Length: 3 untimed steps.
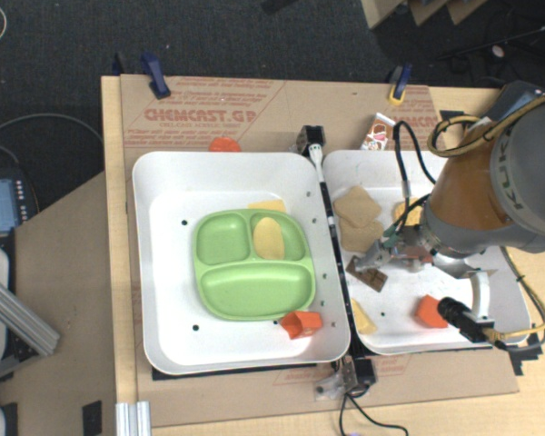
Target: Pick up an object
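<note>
**Station layout.** Two bins sit side by side. The left bin (163,243) holds a green plate (252,284) with a yellow item (269,238) in its far-right compartment. An orange block (300,323) touches the plate's near edge.

**Arm position.** The arm (490,189) reaches in from the right and covers much of the right bin (392,332). The gripper (368,263) sits low at the bin's left-centre, pointing left toward the dividing wall.

**Claw state.** It cannot be told from this view whether the claw is open or closed. Nothing can be confirmed as gripped.

**Target.** The likely target is the brown piece (376,281), which lies on the bin floor just beside the gripper on its near side. Contact between the two cannot be resolved.

**Other candidates in the right bin.**
- A tan piece (356,209) lies on the far side of the gripper.
- A wedge (363,318) lies near the near-left corner.
- An orange piece (428,311) lies to the near right, partly under the wrist.

**Assessment.** The low, slanted pose suggests a grasp attempt is in progress. The pick is not yet complete, since no object is seen lifted. The brown piece is small and flat, so it may slip.
</note>
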Motion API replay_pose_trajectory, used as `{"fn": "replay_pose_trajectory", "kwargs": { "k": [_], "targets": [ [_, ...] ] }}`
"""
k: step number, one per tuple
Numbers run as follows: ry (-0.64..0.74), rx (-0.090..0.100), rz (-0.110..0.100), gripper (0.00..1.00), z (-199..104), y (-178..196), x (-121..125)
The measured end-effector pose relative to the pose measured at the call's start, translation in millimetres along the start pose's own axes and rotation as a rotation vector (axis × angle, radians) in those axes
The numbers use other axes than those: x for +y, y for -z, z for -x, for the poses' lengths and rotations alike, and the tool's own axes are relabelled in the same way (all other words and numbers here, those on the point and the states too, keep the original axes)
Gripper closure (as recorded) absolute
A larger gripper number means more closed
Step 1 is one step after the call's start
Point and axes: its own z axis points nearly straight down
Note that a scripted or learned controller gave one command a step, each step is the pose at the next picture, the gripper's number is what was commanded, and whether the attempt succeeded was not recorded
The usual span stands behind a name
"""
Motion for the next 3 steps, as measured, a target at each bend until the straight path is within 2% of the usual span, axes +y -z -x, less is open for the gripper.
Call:
{"fn": "replay_pose_trajectory", "kwargs": {
  "k": [1,2,3],
  "targets": [
    [0.007,-0.01,0.02,0.0,36.5,112.8,97.6],
    [0.001,-0.001,-0.01,0.0,61.7,-0.6,78.8],
    [0.002,-0.007,0.005,0.0,94.5,19.7,93.0]
  ]
}}
